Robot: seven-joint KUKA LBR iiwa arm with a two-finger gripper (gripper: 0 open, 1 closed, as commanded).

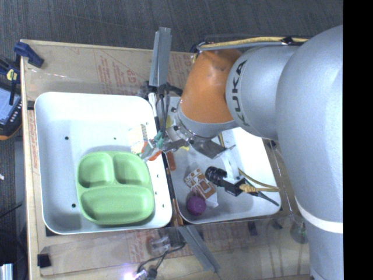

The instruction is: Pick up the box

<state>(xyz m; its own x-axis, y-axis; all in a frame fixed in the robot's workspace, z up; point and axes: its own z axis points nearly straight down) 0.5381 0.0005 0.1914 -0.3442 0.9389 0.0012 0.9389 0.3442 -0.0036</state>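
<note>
Gripper point(156, 140) is hanging over the left bin point(52, 107) by the tray point(115, 186); its grip is unclear. Box point(200, 181) is sitting right; aim there.

We cannot make out the gripper point(156, 143) at the left bin's point(52, 156) right wall; it is small and blurred. The arm point(274, 86) hides much of the right bin point(259, 206), and runs off the right and near edges.

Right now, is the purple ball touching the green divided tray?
Apart. The camera view shows the purple ball in the right bin, the green tray in the left, bin walls between.
</note>
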